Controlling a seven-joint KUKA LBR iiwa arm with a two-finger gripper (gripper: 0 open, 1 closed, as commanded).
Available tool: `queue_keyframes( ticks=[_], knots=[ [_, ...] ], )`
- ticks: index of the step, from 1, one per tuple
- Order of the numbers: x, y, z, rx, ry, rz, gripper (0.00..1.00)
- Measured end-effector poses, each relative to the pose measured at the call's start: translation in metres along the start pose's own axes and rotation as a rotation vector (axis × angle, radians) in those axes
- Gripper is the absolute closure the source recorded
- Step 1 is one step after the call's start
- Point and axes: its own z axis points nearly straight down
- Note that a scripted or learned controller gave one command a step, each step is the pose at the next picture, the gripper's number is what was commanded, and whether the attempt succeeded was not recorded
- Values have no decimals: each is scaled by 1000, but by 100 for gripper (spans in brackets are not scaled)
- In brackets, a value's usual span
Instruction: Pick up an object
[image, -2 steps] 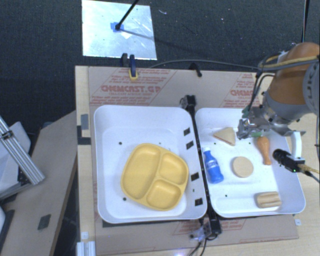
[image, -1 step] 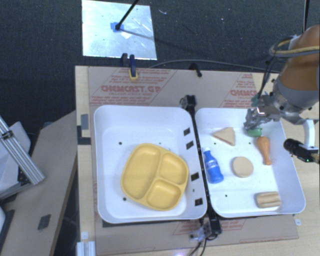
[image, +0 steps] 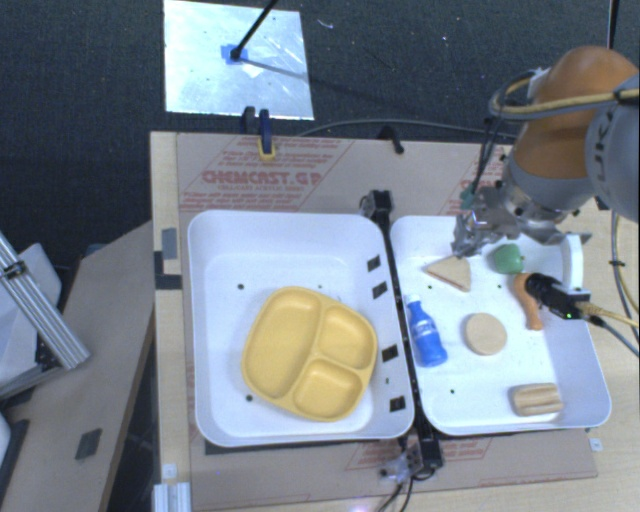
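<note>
My gripper (image: 467, 240) hangs over the far part of the right bin (image: 580, 400), just above and behind a tan wedge (image: 450, 272). A green round piece (image: 507, 258) lies just to the gripper's right. An orange carrot-like piece (image: 528, 303) sits further right. Toward the bin's middle lie a tan disc (image: 485, 334) and a blue bottle (image: 426, 333). A tan loaf-like block (image: 535, 399) rests near the front edge. Nothing is visibly held by the gripper.
The left bin (image: 215, 300) holds a yellow divided plate (image: 310, 352). A black divider (image: 395, 320) runs between the two bins. The arm's orange band (image: 575, 95) looms over the right bin's far corner.
</note>
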Motion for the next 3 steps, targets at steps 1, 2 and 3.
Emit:
queue_keyframes(
  ticks=[1, 2, 3],
  knots=[
    [48, 21, 0, -1, 0, -1, 100],
    [96, 23, -3, 0, 0, 1, 100],
    [145, 29, -5, 0, 1, 0, 100]
  ],
)
